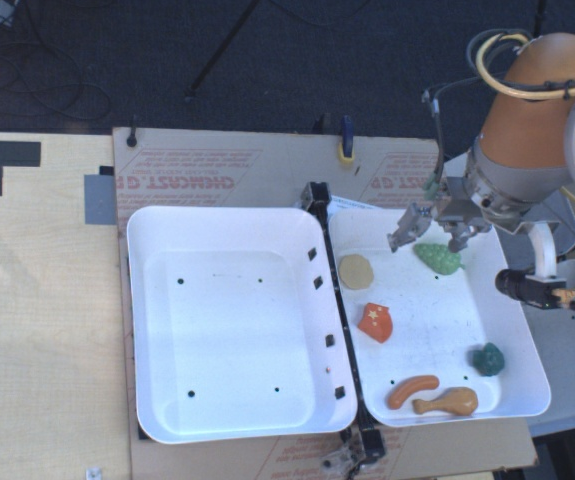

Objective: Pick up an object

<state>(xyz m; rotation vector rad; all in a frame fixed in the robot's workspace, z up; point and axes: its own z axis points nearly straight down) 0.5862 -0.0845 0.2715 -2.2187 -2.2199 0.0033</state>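
Note:
My gripper (432, 235) hangs over the back of the right bin (512, 353), its two fingers spread open with nothing between them. A light green object (438, 259) lies just below and right of the fingertips, partly under the right finger. Further forward in the same bin lie a tan round disc (356, 271), a red-orange piece (375, 322), a dark green lump (487, 359), an orange sausage (412, 390) and a tan drumstick shape (448, 401).
The left bin (152, 318) sits beside the right one, split from it by a black clip-lined divider (329, 298). Both rest on a cardboard sheet (217, 168). A black fitting (527, 287) juts in at the right bin's right edge.

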